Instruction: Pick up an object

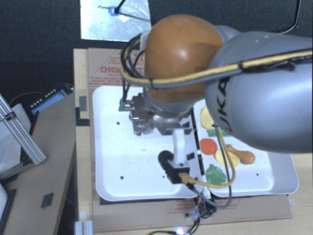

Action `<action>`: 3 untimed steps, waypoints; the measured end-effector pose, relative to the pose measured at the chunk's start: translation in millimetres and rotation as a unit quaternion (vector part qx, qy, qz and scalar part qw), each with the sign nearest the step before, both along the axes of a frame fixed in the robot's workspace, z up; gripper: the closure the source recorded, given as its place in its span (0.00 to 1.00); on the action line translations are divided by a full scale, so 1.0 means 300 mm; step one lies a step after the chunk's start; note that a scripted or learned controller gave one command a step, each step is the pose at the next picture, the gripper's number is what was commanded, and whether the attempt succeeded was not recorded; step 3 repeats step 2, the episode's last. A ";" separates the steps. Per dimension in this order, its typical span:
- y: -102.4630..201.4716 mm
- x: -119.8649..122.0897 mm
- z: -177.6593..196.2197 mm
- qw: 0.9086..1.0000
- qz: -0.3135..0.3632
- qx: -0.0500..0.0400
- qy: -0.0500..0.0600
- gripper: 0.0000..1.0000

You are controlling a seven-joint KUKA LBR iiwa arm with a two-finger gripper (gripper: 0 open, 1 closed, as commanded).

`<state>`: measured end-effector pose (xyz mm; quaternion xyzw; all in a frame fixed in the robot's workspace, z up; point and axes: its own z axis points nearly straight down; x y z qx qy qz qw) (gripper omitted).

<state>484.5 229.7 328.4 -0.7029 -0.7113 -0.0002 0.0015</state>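
Orange-red, a round piece (209, 146) lay in the right bin (274, 180), a yellow piece (207, 117) just beyond it and a green leaf-shaped piece (214, 175) just nearer the camera. Well left of that round piece the gripper (143, 124) hung over the left bin (112, 151); how far it was open, and whether it had hold of anything, could not be told.

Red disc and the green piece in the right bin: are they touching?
Apart. The camera view shows white floor of the right bin between the red disc and the green piece.
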 end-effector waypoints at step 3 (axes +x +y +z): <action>0.015 0.001 -0.139 1.000 -0.005 -0.004 0.006 1.00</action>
